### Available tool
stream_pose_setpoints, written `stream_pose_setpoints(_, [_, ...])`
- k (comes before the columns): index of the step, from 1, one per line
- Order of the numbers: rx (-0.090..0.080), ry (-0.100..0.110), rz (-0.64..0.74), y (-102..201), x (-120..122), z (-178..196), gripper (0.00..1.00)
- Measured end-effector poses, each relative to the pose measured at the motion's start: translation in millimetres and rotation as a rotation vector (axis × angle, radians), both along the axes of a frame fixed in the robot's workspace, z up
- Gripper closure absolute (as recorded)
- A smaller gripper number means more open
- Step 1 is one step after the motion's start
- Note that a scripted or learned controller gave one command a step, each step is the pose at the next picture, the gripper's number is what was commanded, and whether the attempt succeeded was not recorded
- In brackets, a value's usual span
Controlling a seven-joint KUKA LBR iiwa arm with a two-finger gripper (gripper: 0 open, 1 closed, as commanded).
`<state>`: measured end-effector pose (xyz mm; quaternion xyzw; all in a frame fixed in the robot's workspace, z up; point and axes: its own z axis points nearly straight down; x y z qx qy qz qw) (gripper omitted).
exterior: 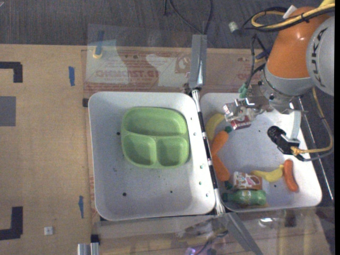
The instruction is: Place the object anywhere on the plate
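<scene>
- Camera view: green plate [155, 137], three compartments, lies in left bin [106, 190]; nothing on it.
- Right bin [313, 195] holds the candidates: carrot [219, 155] along the left wall, yellow item [214, 123] just above it, juice carton [245, 181], green bottle [244, 197] at near edge, banana [269, 174], sausage [290, 175] beside it.
- Arm [297, 52] reaches in from right; gripper [240, 112] sits over upper-left of right bin, w/ a small red-white item [240, 123] touching or just under it.
- Fingers: cannot tell if apart or together; nothing confirmed held.
- Which object is meant: not clear; judged to be the red-white item, given gripper's position.
- Judgement: step in hand = pick. Task not far along.
- To do it well: centre over the item, clear of yellow item & bin wall; confirm hold before lifting; cross the divider [204, 142] high; release low over any compartment.
- Risk: crowding near carrot may spoil the hold.
</scene>
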<state>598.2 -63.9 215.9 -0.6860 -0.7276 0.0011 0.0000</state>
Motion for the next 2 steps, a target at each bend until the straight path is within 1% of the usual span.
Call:
stream_pose_setpoints(1, [0.0, -0.003, -0.048, 48, 24, 2, 1.0])
stream_pose_setpoints(2, [0.001, 0.0, -0.079, 88, 37, -31, 1.0])
